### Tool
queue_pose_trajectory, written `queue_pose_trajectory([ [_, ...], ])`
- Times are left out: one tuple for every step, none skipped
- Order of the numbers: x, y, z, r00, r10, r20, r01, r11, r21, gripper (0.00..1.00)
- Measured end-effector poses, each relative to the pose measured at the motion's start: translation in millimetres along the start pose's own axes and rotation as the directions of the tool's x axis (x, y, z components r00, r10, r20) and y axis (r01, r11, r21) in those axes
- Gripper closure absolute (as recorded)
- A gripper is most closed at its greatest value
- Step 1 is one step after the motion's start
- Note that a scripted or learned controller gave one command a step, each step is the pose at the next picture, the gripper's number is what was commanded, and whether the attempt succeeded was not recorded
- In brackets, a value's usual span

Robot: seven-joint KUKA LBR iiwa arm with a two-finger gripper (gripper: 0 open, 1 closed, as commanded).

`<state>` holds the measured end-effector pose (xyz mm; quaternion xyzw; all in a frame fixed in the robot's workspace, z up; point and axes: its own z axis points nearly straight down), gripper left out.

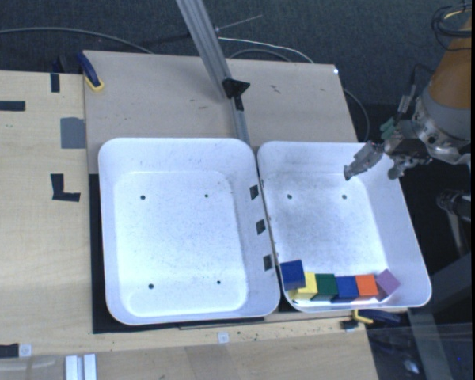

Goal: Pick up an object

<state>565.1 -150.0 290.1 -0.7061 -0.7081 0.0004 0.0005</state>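
The grey arm comes in from the right edge of the scene, its orange band [451, 74] high at the far right and the wrist angled down and leftward toward the right bin [396, 212]. The tool [376, 161] hangs over that bin's far right part, near its right rim, with its two dark fingers spread wide apart, one tip pointing left over the bin floor and the other nearer the rim; nothing sits between them. The objects to pick lie well apart from the tool, in a row along the near wall of the right bin: a blue block [292, 273] at the left end, sitting partly on a yellow block [305, 290], then a green block [325, 285], another blue block [347, 287], an orange block [366, 285] and a purple block [387, 281] tilted at the right end by the near right corner. They are touching or just beside one another. The left bin [115, 212] sits beside the right one on the worktop [158, 93], and a slanted metal post [204, 34] rises from between the bins at the far side.
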Motion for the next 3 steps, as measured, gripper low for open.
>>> queue_pose_trajectory([
  [1.2, 0.5, -9.9, 1.000, -0.002, -0.001, 0.002, 1.000, 0.000, 1.00],
  [133.7, 14.0, -55.0, 1.000, -0.008, -0.002, 0.008, 1.000, -0.003, 1.00],
  [195.2, 41.0, 103.6, 1.000, -0.001, 0.001, 0.001, 1.000, 0.008, 1.00],
])
